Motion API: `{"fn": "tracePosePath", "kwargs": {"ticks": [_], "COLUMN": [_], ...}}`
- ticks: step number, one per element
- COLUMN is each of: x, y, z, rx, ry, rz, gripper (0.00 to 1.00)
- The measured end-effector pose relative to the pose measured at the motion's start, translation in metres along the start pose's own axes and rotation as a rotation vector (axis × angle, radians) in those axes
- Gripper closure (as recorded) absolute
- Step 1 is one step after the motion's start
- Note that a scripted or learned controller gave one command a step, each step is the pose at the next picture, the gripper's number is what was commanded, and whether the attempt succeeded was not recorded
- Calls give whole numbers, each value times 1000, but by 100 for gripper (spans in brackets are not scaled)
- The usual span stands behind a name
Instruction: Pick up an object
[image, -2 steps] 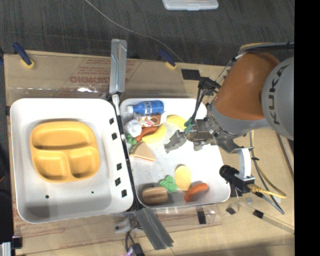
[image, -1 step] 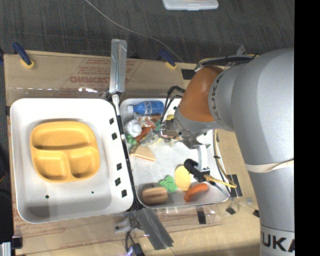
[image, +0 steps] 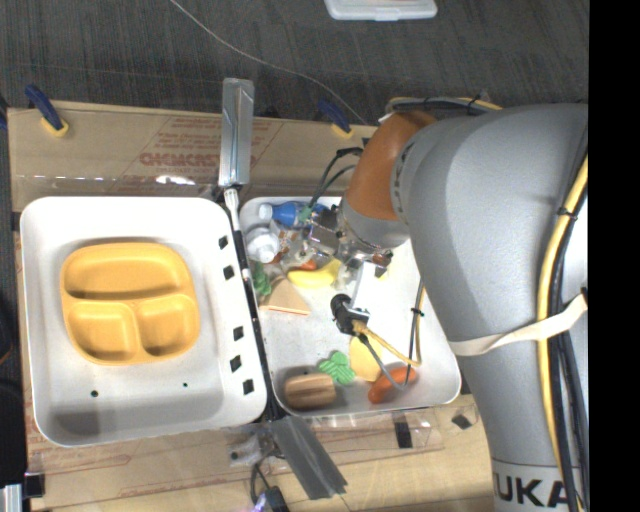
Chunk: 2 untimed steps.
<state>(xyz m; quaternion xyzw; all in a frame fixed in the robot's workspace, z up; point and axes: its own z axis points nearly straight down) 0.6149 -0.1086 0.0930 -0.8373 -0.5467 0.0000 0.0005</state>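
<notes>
The arm reaches in from the right and bends down over the right bin, so its hand sits low among the clutter at that bin's far end, where the small things are heaped closest together; that is probably why it works there. Whether the hand is open or closed I cannot tell, since the wrist and its cables hide that part. No object is plainly in it. The likeliest target lies just beneath: a yellow piece beside a tan wedge, with a blue-and-white item and a white cap nearby. Nearer the front lie a brown block, a green toy and an orange piece, well apart from the hand. The left bin holds a yellow divided tray, set aside from the picking.
</notes>
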Motion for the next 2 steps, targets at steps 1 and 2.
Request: {"fn": "tracePosePath", "kwargs": {"ticks": [1, 2], "x": [0, -37], "y": [-1, -4], "z": [-9, -95], "rx": [4, -3], "ry": [0, -1], "rz": [-4, -307], "gripper": [100, 100]}}
